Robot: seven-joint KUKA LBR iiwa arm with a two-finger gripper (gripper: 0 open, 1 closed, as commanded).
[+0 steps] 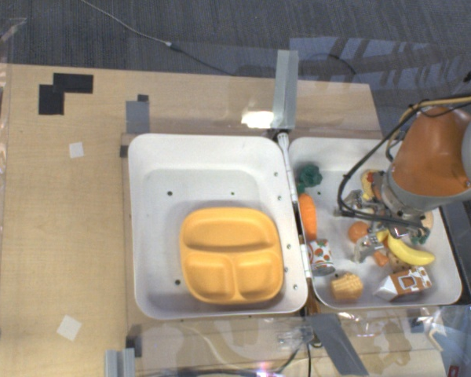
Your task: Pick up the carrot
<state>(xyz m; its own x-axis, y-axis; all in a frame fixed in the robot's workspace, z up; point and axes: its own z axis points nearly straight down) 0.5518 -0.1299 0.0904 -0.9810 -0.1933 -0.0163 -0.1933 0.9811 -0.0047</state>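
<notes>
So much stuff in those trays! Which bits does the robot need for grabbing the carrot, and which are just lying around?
For the job:
- carrot, by the right bin's left wall
- gripper, over the right bin

Just lying about:
- yellow divided plate in the left bin
- banana
- corn piece
- small carton
- small can
- green toy

Pale wooden bench (63, 234), dark grey carpet floor (220, 10), black squares (63, 91) on the benchtop
</notes>
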